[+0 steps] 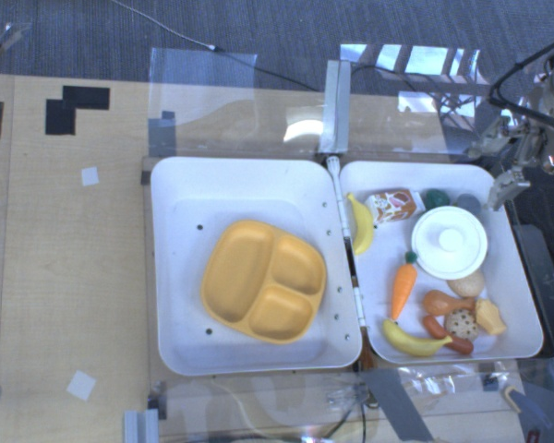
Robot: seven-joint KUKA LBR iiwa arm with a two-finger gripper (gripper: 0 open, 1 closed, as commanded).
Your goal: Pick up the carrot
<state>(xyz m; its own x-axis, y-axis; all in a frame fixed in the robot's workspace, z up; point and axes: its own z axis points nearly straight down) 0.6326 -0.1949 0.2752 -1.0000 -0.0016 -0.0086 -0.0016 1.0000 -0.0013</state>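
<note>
The carrot [403,289] is orange with a small green top. It lies near the middle of the right bin [526,289], its top pointing away from me. It sits just left of and below a white round bowl [451,241]. My gripper [508,178] hangs at the bin's far right corner, above the rim. It is well apart from the carrot, with the bowl between them. Nothing shows in its grasp.
In the right bin there are also two bananas [360,224] [414,340], a snack packet [392,205], a dark green item [436,198], red sausages [439,314], a cookie [460,323] and bread pieces [487,317]. The left bin [180,247] holds a yellow divided plate [263,280].
</note>
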